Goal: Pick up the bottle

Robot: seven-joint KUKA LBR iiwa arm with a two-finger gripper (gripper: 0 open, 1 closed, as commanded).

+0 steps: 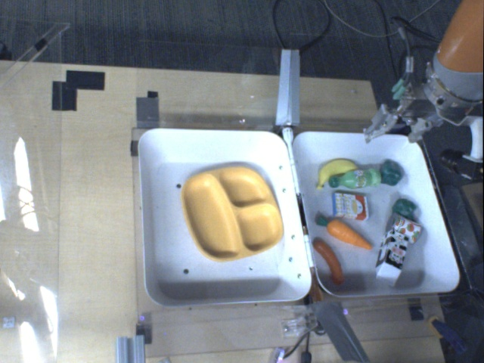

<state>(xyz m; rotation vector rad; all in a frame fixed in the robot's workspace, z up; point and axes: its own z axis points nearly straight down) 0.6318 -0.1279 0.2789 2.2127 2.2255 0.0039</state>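
The bottle point(357, 178) is light green with a paler label and lies on its side near the back of the right bin point(445, 262). It rests against a banana point(333, 170), and a dark green piece point(391, 172) sits at its right end. My gripper point(394, 128) hangs above the back rim of that bin, up and to the right of the bottle and apart from it. It is open, with its two fingertips spread wide and nothing between them.
The right bin also holds a small juice box point(350, 205), a carrot point(349, 234), a sausage point(328, 259), a cow-patterned carton point(398, 248) and a dark green lump point(404, 206). A yellow divided tray point(231, 209) lies in the left bin point(162, 267). A metal post point(288, 89) stands between the bins.
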